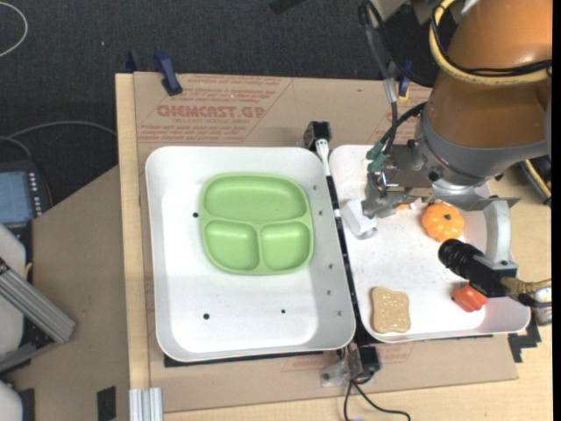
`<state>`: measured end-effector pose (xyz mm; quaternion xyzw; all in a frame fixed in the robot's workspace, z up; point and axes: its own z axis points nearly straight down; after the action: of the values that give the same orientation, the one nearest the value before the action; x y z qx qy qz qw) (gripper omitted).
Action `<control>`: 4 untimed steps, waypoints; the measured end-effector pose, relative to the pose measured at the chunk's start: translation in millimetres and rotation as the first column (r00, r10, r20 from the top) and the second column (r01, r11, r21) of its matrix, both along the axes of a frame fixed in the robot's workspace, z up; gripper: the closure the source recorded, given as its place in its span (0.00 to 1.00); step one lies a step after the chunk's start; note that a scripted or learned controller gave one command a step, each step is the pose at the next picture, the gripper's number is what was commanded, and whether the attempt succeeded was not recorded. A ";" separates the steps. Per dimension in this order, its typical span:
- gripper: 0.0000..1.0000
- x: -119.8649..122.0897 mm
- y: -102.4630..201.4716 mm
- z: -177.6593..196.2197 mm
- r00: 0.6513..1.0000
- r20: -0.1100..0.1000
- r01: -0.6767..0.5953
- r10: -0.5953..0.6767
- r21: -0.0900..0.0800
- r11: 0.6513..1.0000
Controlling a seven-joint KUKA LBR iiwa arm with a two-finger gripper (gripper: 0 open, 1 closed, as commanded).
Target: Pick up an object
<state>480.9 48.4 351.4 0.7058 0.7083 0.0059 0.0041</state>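
Observation:
The right bin [421, 327] holds an orange pumpkin-shaped toy [443, 221], a slice of toast [390, 310] near the front edge and a small red-orange piece [469, 298] at the front right. My gripper [379, 202] hangs low over the bin's back left part, close to the wall shared with the left bin. The pumpkin sits just to its right, apart from it. A small white piece [359, 223] shows right below the gripper; I cannot tell whether it is a loose thing or part of the gripper.
A green divided plate [257, 224] lies in the left bin [175, 261]. The arm's bulky grey and orange wrist [491, 77] covers the right bin's back right part. Both bins rest on a cardboard sheet [210, 103].

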 end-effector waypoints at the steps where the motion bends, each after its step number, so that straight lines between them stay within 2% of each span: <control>1: 1.00 -1.0 56.6 69.6 1.000 -0.004 -0.004 0.004 0.001 1.000; 2: 1.00 -1.1 11.9 125.6 1.000 -0.006 0.008 -0.008 -0.002 1.000; 3: 1.00 3.4 64.0 26.4 1.000 -0.025 -0.001 0.001 -0.004 1.000; 4: 1.00 -1.2 49.6 150.2 1.000 0.001 0.002 -0.002 0.001 1.000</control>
<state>479.7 98.0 501.6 0.7067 0.7075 0.0064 0.0041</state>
